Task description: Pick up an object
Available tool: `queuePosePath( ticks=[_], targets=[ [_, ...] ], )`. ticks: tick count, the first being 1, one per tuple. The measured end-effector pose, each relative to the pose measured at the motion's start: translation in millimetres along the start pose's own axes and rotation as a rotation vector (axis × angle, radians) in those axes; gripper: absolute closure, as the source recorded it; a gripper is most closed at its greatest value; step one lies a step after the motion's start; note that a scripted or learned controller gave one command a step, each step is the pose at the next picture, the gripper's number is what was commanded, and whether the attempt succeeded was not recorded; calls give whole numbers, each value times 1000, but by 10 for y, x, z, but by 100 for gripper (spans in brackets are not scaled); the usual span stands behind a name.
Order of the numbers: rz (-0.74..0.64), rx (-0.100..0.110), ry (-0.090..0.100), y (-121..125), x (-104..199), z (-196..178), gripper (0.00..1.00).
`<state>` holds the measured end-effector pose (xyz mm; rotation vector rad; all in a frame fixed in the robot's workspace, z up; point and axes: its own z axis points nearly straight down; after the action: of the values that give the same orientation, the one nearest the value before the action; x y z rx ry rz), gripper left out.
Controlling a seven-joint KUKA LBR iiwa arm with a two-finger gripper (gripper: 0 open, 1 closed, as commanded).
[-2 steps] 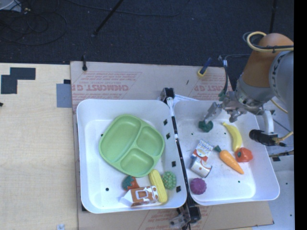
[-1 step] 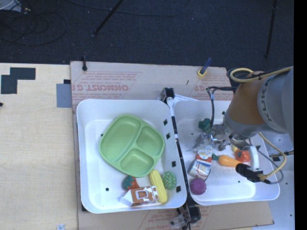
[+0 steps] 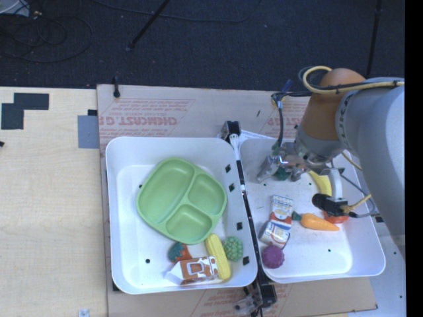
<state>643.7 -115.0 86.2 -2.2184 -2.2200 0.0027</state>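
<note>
**Count by kind, both bins**

White bins: 2, i.e. left bin (image 3: 117, 203) and right bin (image 3: 334, 256).
Green 3-section plate (image 3: 182, 200): 1.
Small cartons: 3, i.e. orange carton (image 3: 193, 268) on the left, plus upper pale carton (image 3: 282, 207) and lower pale carton (image 3: 276, 233) on the right.
Corn cob (image 3: 218, 256): 1.
Green knobbly ball (image 3: 232, 247): 1.
Red-and-teal piece (image 3: 177, 251): 1, kind unclear.
Carrot (image 3: 316, 222): 1.
Banana (image 3: 322, 181): 1, partly hidden.
Purple ball (image 3: 273, 257): 1.

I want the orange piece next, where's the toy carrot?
The toy carrot lies in the right bin, just right of the small cartons, above and right of the purple fruit.
</note>
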Motion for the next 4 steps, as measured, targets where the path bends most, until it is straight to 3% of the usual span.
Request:
queuePosePath(
  ticks=[1, 2, 3, 4],
  targets=[
    [-3, 3, 1, 3, 4, -97, 100],
    [-4, 3, 1, 2, 5, -92, 0],
    [2, 0, -1, -2, -89, -813, 0],
    [1, 3, 0, -810, -192, -1041, 0]
  ],
)
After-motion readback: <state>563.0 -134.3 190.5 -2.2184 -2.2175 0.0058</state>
